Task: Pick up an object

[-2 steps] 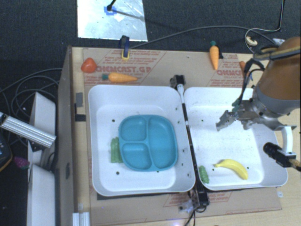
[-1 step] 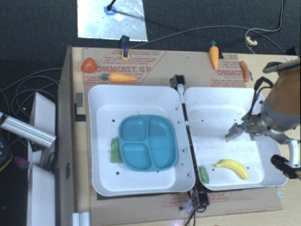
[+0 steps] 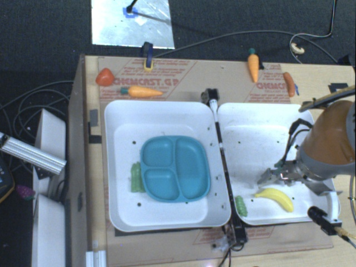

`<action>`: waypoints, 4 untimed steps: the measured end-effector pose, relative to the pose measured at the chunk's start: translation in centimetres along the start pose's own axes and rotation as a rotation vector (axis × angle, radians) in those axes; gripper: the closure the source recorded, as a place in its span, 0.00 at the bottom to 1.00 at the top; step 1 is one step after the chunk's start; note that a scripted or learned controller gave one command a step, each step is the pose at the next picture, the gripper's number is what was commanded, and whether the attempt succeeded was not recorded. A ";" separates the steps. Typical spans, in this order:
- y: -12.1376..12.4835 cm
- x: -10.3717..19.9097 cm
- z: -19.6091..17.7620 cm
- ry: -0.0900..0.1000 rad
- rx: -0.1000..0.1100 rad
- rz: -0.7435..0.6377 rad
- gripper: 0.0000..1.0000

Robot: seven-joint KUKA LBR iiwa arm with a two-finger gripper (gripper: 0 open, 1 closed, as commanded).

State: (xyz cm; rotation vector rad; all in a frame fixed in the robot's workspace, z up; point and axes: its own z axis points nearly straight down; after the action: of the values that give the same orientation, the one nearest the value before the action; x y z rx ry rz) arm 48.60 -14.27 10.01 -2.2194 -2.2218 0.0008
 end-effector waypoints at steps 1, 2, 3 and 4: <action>0.1 -4.3 -5.0 -0.003 -0.005 0.001 0.00; 0.1 -0.1 1.6 0.000 -0.003 -0.002 0.00; 8.0 -6.5 -5.9 -0.004 -0.007 -0.002 0.00; 4.6 -2.7 1.6 0.000 -0.002 -0.001 0.00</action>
State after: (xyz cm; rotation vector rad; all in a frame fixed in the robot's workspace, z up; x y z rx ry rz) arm 53.22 -16.99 8.42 -2.2199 -2.2241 -0.0012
